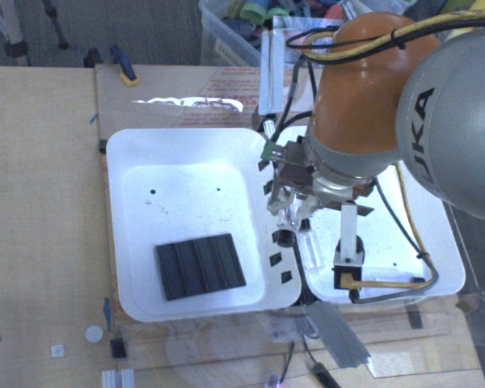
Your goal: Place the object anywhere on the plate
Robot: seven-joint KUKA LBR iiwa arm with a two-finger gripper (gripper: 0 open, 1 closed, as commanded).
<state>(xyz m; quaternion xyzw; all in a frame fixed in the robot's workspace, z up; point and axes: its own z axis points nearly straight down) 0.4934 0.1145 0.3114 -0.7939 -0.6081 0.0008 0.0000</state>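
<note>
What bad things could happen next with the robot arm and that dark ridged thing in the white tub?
1. The gripper hangs near the wall between the left bin and the right bin, so moving sideways it might bump that wall.
2. The dark ridged plate lies loose at a slant in the left bin, so a nudge could slide it.
3. The yellow cable loops low in the right bin and might snag.

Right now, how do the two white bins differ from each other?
The left bin lies fully exposed and carries a dark ribbed rectangular plate flat on its floor near the front; the right bin is largely covered by the arm, with the claw hanging over its left part, near the shared edge. Both are shallow, white, and sit side by side.
</note>
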